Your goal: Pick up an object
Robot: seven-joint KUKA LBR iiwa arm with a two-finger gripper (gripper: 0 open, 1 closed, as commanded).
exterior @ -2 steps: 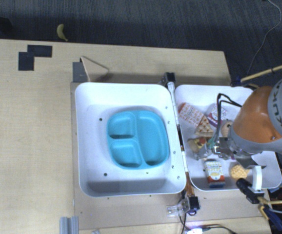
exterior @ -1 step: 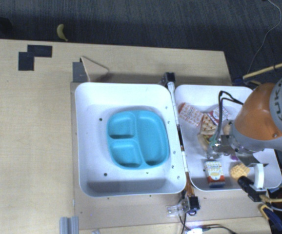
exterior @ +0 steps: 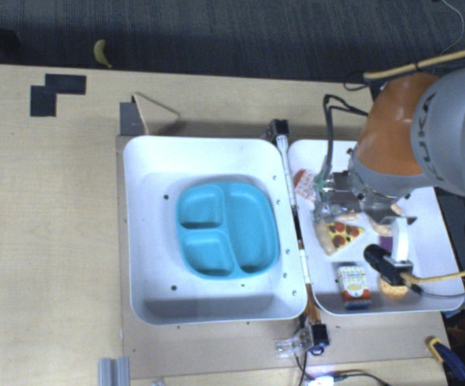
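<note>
Camera view puts the pizza slice (exterior: 340, 235) in the right bin (exterior: 442, 240), just under the gripper (exterior: 337, 203), whose grip I cannot tell. Neighbouring small items (exterior: 353, 284) crowd close, so a descent could nudge the slice aside or snag two.

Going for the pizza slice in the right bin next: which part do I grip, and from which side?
Take the pizza slice from straight above, pinching across its narrow pointed half, probably best. It lies flat on the right bin floor with its point toward the divider. The gripper hangs right over its wide end, where other toys crowd in, so that end looks harder to close on.
</note>
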